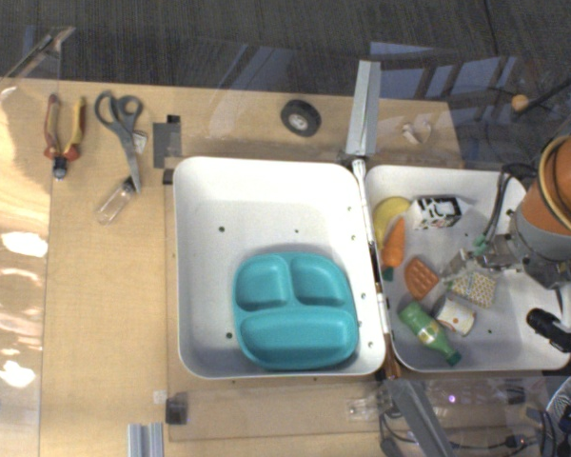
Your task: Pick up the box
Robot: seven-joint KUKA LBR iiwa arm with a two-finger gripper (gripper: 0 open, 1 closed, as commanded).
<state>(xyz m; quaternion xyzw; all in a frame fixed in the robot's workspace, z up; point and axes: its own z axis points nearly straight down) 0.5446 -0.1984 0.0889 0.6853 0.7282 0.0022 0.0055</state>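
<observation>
Left bin (200,255): holds a teal divided tray (293,310), lying flat toward the near edge, slightly right of the bin's middle.
Right bin (514,350): holds the clutter listed below; shares a wall with the left bin.
Green bottle (428,331): on its side near the right bin's near-left corner, neck pointing toward the near edge.
Small cup (457,316): pale, on its side just beside the bottle.
Box (474,288): small, with a speckled pattern, lying near the middle of the right bin, just below the gripper; contact with the gripper cannot be judged.
Orange waffle-like piece (422,277): flat, left of the box.
Carrot (393,246): along the right bin's left wall.
Yellow fruit (390,213): at the far-left corner, touching the carrot's far end.
Black-and-white item (438,211): near the far edge, beside the yellow fruit.
Gripper (482,252): over the right bin's middle, arm entering from the right edge; finger state cannot be told.
Bench, far-left corner: pliers (62,131) and scissors (124,127) side by side.
Bench, far edge: tape roll (301,117).
</observation>
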